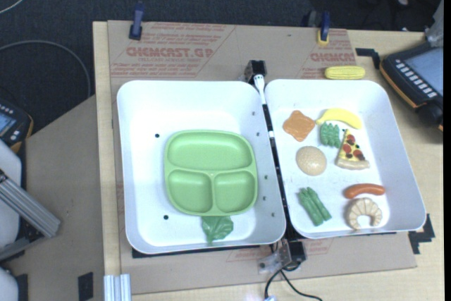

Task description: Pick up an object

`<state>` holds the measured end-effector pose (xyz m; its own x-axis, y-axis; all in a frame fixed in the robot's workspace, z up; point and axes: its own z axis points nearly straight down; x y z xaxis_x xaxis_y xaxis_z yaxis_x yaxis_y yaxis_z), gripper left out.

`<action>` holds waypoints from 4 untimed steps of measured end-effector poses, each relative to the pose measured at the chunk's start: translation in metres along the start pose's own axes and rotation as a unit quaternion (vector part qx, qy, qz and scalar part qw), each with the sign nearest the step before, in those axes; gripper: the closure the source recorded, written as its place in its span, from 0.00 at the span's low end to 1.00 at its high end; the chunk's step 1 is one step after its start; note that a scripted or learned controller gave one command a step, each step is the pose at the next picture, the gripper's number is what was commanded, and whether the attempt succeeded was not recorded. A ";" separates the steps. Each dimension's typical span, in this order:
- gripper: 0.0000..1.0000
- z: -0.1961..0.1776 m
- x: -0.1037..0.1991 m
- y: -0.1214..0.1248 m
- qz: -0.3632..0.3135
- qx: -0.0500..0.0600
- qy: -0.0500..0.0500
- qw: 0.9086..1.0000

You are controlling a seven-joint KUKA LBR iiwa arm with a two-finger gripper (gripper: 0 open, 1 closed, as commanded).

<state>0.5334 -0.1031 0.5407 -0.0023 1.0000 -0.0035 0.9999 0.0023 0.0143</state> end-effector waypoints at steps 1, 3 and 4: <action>1.00 0.157 0.016 -0.059 0.002 0.016 0.003 1.000; 1.00 0.142 -0.015 -0.054 0.001 0.013 0.003 1.000; 1.00 -0.002 -0.007 -0.020 0.000 -0.002 0.000 1.000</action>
<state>0.5136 -0.1105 0.5427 -0.0023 1.0000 -0.0042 0.9998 0.0024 0.0181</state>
